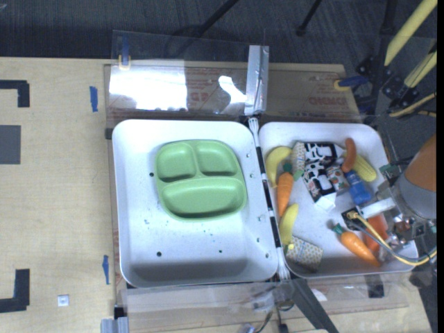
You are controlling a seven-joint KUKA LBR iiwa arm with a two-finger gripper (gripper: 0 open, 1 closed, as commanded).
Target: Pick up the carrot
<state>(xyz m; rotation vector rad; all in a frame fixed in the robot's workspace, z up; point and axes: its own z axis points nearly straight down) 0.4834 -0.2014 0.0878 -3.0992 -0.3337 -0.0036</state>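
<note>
An orange carrot [359, 245] lies in the front right part of the right bin [316, 129], its tip pointing toward the front right corner. A second orange carrot-like piece [284, 191] lies lengthwise along that bin's left wall, between two yellow bananas. My gripper [393, 226] hangs low over the bin's front right corner, just right of the first carrot, under the grey wrist and orange band [423, 172]. Wires and the wrist body hide its tips, and another orange piece [377, 225] sits right beside it.
The left bin [132, 207] holds a green divided plate [200, 177]. The right bin is crowded: a black-and-white patterned item [318, 168], a blue item [359, 189], bananas [277, 159], a sausage [349, 152] and a speckled wedge [305, 252].
</note>
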